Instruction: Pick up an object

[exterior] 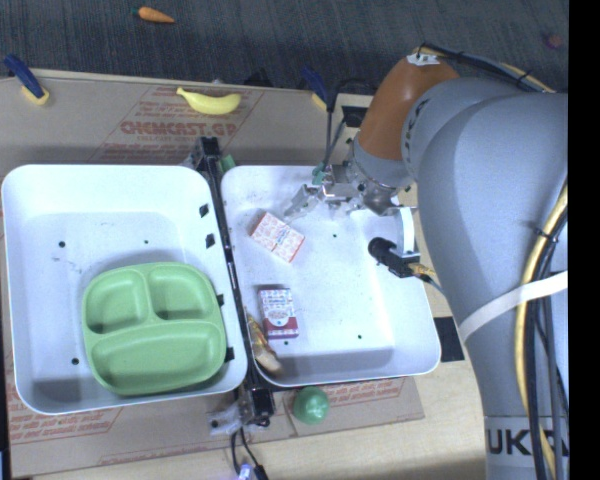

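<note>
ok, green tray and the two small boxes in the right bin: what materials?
Green tray: looks like moulded plastic, matte, with soft rounded compartment walls. Upper box and lower box: likely printed cardboard, going by flat faces and crisp edges; print too small to read.

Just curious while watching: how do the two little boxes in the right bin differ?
The upper box is pale with a pinkish pattern and lies turned at a slant; the lower box is darker, red and white, and lies squarer to the right bin. The upper box lies nearer the gripper; the lower lies near the bin's left wall. Both are small, lying flat.
</note>
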Controlling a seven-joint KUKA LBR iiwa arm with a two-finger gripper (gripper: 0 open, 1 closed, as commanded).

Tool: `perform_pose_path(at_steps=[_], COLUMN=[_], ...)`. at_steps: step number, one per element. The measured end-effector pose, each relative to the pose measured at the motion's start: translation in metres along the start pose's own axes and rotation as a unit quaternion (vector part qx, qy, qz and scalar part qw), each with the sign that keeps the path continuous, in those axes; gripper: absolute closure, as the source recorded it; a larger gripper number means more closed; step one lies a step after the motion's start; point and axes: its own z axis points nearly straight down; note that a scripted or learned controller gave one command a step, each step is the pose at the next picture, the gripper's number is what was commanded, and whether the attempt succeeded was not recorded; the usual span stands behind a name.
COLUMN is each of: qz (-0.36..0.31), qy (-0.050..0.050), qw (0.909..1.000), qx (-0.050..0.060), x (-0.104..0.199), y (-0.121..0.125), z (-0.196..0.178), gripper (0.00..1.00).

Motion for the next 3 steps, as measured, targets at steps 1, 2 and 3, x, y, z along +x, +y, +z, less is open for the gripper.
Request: perform_pose_path(at_steps=[1, 2, 3], qz=[-0.003, 0.000, 0.000], qy=[0.000, 0.001, 0.000], qw=[1.0000, 1.0000, 1.0000], qx=[0.000, -0.001, -0.001], x=[0.001, 0.061, 0.118], y=[0.000, 0.001, 0.001], z=[-0.010, -0.064, -0.106], gripper=[1.00, 1.00, 1.00])
